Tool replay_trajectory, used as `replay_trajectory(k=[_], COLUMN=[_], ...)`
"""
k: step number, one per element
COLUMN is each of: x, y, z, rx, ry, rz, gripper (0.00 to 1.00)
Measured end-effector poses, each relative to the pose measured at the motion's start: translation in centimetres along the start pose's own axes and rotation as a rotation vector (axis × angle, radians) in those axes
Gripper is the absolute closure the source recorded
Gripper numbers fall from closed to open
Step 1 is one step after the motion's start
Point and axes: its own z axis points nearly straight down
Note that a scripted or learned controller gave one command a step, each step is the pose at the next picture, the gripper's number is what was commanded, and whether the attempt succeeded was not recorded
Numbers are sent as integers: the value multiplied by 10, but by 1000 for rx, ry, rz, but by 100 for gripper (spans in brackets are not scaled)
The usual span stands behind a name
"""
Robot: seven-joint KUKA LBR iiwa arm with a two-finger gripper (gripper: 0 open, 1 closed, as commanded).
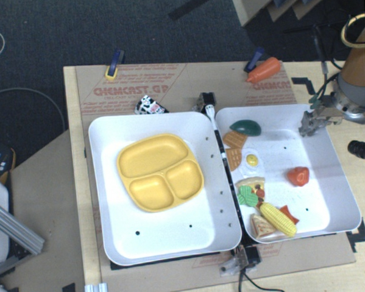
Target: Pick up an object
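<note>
The arm's gripper [313,121] hangs over the far right corner of the right bin [337,183]; whether its hand is released or clenched, I cannot tell. The toy food crowds the bin's left edge, with a red piece [299,176] alone near the middle. Any grab into the pile risks pinching two items, or slipping off the corn cob [278,220].

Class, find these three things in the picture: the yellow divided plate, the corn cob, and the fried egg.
yellow divided plate [161,172], camera view, on its central ridge.
corn cob [278,220], camera view, middle of the cob.
fried egg [251,160], camera view, on the yolk.
</note>
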Motion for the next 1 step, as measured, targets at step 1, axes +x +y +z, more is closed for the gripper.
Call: replay_trajectory(k=[1], x=[-3], y=[0], z=[-44], rx=[0], ry=[0], rz=[-1], gripper=[100])
